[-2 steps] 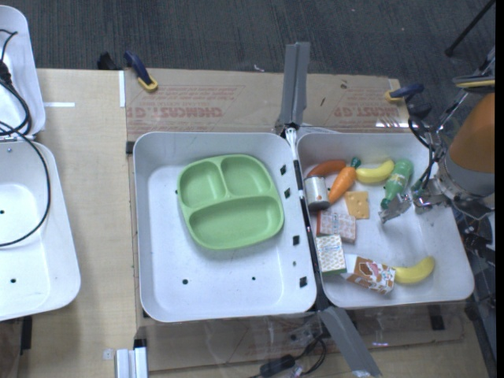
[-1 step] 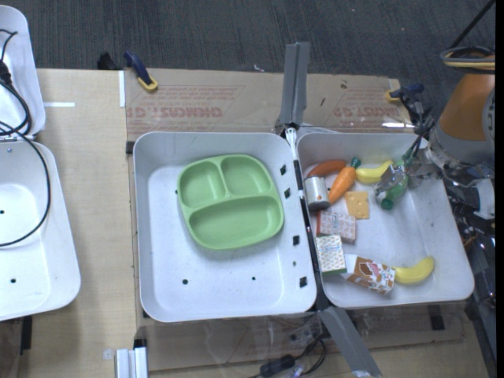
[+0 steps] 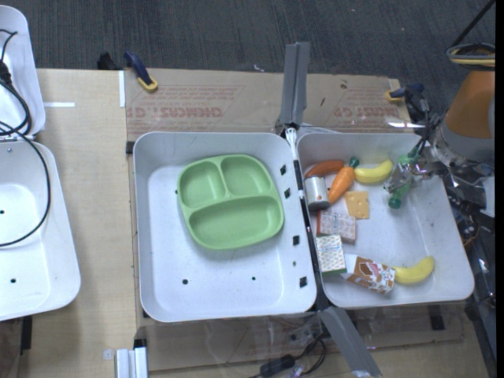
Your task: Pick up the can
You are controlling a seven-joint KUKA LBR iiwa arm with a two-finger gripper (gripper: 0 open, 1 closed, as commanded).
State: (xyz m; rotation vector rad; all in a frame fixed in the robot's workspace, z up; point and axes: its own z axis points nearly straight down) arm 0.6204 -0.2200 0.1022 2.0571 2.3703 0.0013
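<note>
The gripper is seen low over the right bin, near its back right part, beside a yellow banana; whether it is parted or closed cannot be told at this size. The can is found well to the gripper's left in the camera view, lying on its side against the bin's left wall, just beside a carrot, its long axis judged to run roughly front to back. The grey arm is reached in from the right, its orange band showing above the wrist.
</note>
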